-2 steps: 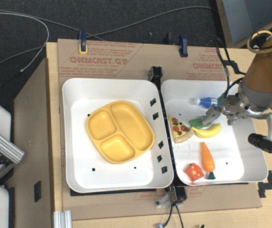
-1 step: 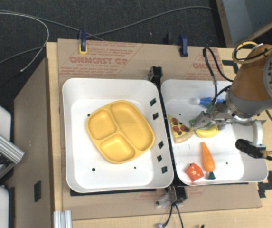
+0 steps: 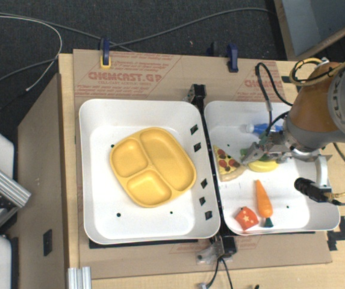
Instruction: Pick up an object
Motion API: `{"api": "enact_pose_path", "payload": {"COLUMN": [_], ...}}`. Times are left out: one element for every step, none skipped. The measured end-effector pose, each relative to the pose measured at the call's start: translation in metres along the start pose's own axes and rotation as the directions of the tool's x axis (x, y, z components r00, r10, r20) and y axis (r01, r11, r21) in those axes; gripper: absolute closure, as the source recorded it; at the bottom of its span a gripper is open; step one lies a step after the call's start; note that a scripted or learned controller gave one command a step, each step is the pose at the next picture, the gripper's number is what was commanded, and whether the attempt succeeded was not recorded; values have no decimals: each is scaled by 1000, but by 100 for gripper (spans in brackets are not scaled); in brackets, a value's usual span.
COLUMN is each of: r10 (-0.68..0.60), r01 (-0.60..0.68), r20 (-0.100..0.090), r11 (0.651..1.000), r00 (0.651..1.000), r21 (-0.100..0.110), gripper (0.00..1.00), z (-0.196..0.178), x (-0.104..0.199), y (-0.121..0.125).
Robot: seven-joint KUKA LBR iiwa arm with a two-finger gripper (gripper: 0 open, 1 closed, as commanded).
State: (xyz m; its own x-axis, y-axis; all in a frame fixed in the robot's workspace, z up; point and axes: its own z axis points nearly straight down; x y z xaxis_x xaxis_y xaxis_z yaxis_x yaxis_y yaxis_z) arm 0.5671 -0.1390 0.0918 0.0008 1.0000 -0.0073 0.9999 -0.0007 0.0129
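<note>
Nearest, red block [image 3: 247, 218] sits below carrot [image 3: 263, 198]; gripper [image 3: 262, 155], opening indiscernible, crowds yellow piece [image 3: 264, 166] above carrot, risking a glancing miss.

bright even overhead light, soft short shadows, white bins [image 3: 94, 161] near glare, focus sharp throughout.

Yellow plate [image 3: 153, 167] in left bin [image 3: 94, 179], gripper [image 3: 262, 153] low in right bin [image 3: 317, 221] beside banana [image 3: 264, 165], carrot [image 3: 263, 198] nearby
</note>
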Motion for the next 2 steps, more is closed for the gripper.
{"api": "enact_pose_path", "payload": {"r10": [-2,-2], "r01": [2,2], "r20": [-5,-7], "r11": [1000,1000], "r00": [1000,1000], "r21": [-5,9], "gripper": [100,100], "z": [-11,-72], "x": [3,0], "y": [2,-3]}}
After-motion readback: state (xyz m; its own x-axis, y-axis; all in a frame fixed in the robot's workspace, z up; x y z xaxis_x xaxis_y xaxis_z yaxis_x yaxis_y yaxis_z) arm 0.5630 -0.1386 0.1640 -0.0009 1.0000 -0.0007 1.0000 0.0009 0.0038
